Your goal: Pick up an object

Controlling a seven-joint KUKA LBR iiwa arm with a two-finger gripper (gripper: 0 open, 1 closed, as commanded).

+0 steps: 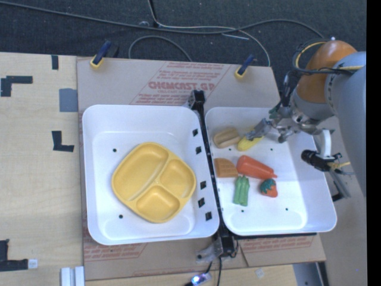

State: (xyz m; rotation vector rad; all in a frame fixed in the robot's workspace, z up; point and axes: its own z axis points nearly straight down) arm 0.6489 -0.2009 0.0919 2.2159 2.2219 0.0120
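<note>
The right bin [309, 216] holds several toy foods. A tan bread roll [226, 137] and a small yellow piece [246, 142] lie near its back. In front of them are an orange-brown slice [224, 168], an orange carrot [256, 167], a green vegetable [241, 190] and a small red fruit with a green top [268, 187]. My gripper [261, 132] hangs low over the back of this bin, its tip right at the yellow piece's right end. Whether it touches or holds that piece is unclear.
The left bin [95, 159] holds a yellow divided plate [155, 182]. A black divider [205, 159] runs between the bins. The grey arm with its orange band [324, 70] fills the upper right. Cables lie behind the bench.
</note>
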